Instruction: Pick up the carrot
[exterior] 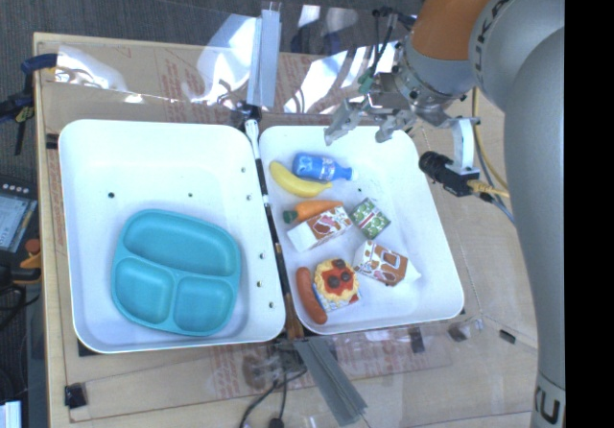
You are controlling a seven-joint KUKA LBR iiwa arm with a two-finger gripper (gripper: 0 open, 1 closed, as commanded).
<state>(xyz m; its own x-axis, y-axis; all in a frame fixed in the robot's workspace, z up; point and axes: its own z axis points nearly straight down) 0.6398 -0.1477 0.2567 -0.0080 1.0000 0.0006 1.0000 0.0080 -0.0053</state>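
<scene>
Arm reaches in from right; pincer (360, 129) hovers over right bin (436, 253) far rim, fingers apart, nothing between; carrot (317, 209) lies below, untouched.

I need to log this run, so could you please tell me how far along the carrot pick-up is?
Nothing looks done yet: the carrot lies in the right bin, tucked between the banana and a small carton. In hand: the end effector hovers open over the bin's far edge, holding nothing. Left: move it over the carrot, lower, close and lift.
</scene>
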